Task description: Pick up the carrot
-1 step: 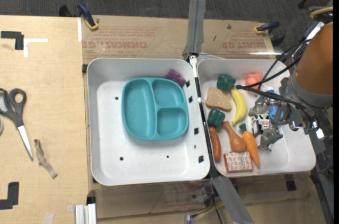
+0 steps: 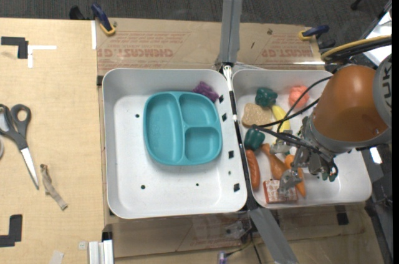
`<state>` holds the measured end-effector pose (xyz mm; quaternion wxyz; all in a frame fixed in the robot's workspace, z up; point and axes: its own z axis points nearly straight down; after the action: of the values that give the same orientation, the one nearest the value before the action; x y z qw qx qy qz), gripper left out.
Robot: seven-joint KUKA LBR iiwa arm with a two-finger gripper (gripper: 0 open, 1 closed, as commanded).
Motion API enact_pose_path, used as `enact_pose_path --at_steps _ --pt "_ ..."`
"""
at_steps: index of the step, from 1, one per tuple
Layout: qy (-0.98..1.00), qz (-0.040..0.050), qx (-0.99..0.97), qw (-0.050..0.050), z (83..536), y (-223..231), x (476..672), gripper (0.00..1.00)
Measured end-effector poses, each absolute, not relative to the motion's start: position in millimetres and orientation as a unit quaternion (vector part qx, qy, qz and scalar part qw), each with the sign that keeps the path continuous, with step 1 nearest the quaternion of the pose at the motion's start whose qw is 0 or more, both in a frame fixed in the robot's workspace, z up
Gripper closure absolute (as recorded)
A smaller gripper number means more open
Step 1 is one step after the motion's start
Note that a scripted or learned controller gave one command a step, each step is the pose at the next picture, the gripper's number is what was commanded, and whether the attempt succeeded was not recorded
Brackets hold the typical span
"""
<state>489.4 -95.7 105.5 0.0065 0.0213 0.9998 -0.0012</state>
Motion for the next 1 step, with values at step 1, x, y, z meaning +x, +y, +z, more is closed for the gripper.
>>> enact_pose_path --at_steps 1 --pt "1.0 -0.002 0.017 0.013 100.9 -95.7 488.1 0.0"
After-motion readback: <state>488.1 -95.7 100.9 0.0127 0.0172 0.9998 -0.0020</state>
